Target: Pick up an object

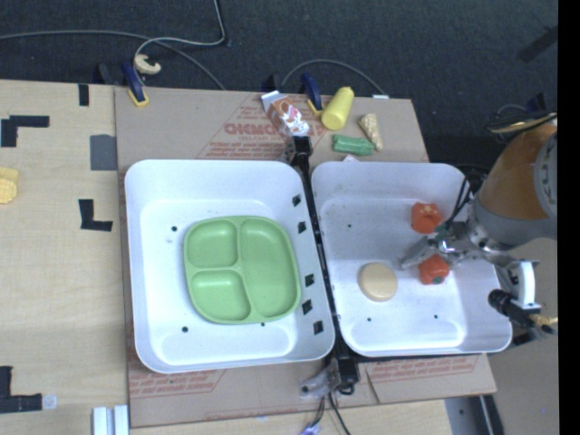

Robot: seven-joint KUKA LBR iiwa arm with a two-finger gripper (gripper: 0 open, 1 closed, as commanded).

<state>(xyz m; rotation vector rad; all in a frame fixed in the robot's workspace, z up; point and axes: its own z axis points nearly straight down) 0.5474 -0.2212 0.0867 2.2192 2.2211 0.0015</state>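
Observation:
In the right bin point(390, 333) lie a red-orange piece point(426, 215) near the right wall, a second red piece point(435, 271) below it, and a round beige object point(378, 282) in the middle. My gripper point(438, 250) reaches in from the right and hangs between the two red pieces, just above the lower one and partly covering it. Whether it touches that piece is unclear. The beige object lies apart, to the gripper's lower left.
The left bin point(154, 243) holds a green divided plate point(242, 268). Behind the bins, on the cardboard, lie a yellow bottle point(338, 107), a green bar point(352, 144), a beige piece point(371, 130) and a small packet point(288, 114). The arm's body point(521, 198) overhangs the right bin's wall.

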